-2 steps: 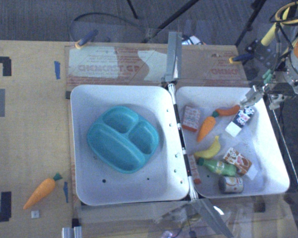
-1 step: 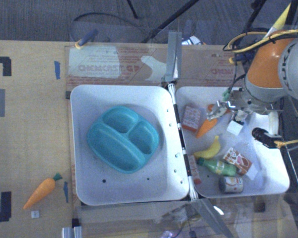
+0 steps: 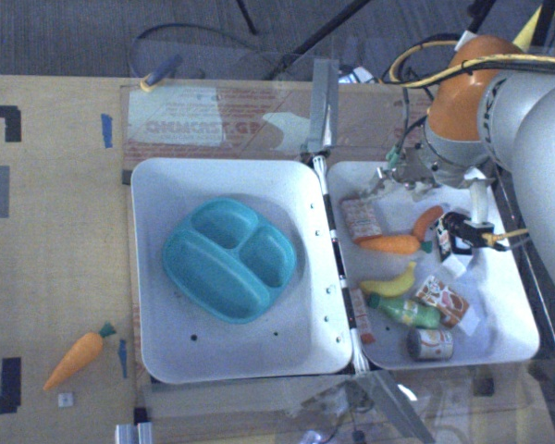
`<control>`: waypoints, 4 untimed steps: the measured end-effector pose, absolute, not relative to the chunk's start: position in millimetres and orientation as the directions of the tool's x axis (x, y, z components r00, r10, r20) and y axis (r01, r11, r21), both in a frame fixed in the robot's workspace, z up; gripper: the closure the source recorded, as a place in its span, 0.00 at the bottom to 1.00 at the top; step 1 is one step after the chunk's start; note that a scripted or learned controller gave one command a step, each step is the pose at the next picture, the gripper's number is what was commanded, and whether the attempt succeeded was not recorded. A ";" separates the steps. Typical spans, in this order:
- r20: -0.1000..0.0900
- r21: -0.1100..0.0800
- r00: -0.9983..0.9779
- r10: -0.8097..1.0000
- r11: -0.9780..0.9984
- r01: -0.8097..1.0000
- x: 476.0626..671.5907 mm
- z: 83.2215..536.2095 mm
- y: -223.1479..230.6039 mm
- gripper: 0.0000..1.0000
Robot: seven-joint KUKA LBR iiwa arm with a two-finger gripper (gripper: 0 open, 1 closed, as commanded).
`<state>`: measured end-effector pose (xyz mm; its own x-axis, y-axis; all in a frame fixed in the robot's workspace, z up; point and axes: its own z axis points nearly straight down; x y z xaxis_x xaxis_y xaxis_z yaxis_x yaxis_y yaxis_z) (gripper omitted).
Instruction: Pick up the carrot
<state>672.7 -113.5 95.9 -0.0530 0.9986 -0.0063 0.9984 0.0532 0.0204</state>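
**Arm and claw.** The grey arm point(image 3: 527, 128) reaches in from the right. Its claw point(image 3: 395, 176) stands over the far edge of the right bin point(image 3: 518, 326), close to the bin's far left corner. At this angle it cannot be told whether the claw is open or closed. Nothing is seen held in it.

**Task item.** A carrot point(image 3: 388, 244) lies on its side in the right bin, in the bin's left half, pointing left to right. It is nearer the camera than the claw and almost directly below it in the view. It is close to the claw but clear of it, with bare bin floor and a packet between them.

**Second carrot.** A second carrot point(image 3: 74, 360), with a green top, lies on the surface point(image 3: 55, 248) outside both bins. It is at the near left, well apart from the claw.

**Other contents, right bin.**
- The packet point(image 3: 360, 218) lies just beyond the carrot.
- An orange-red sausage-shaped piece point(image 3: 427, 220) lies to the carrot's far right.
- A banana point(image 3: 389, 285) lies nearer than the carrot.
- A green bottle point(image 3: 410, 314) lies beside the banana.
- A small carton point(image 3: 441, 301) is to the right of the bottle.
- A can point(image 3: 430, 344) lies at the near side.

**Left bin.** The left bin point(image 3: 166, 340) holds a teal divided plate point(image 3: 229, 259) near its middle.
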 end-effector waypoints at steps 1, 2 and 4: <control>-0.006 0.019 -0.054 0.999 0.054 0.998 672.6 104.7 -112.7 1.00; -0.006 0.019 -0.054 0.999 0.054 0.998 672.6 104.6 -112.5 0.00; -0.001 -0.002 0.067 0.998 -0.067 0.998 622.9 183.2 -87.1 0.00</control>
